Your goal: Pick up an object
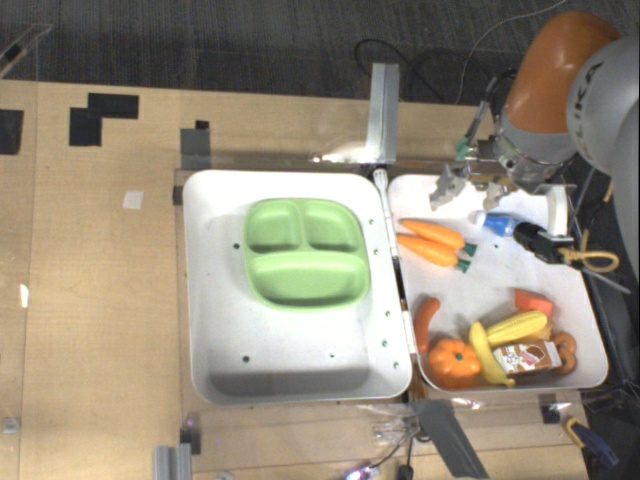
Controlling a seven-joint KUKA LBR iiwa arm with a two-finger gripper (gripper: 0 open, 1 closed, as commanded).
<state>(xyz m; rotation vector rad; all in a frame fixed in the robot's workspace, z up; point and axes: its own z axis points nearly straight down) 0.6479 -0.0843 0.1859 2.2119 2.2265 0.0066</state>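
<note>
Two carrots (pixel 432 244) with green tops are lying side by side, nearly touching, in the right bin (pixel 596 320), just below and slightly left of the gripper (pixel 468 194), their tips pointing left. A blue and white object (pixel 497 224) is resting just below the gripper, to its right. Farther below it, near the bin's front edge, a small orange pumpkin (pixel 452 362) is sitting with a reddish sausage-shaped piece (pixel 425 321) leaning beside it. To the right of those, a yellow banana (pixel 486 351), a corn cob (pixel 517 326), a brown carton (pixel 527 356) and an orange block (pixel 533 303) are crowding together, well apart from the gripper.
</note>
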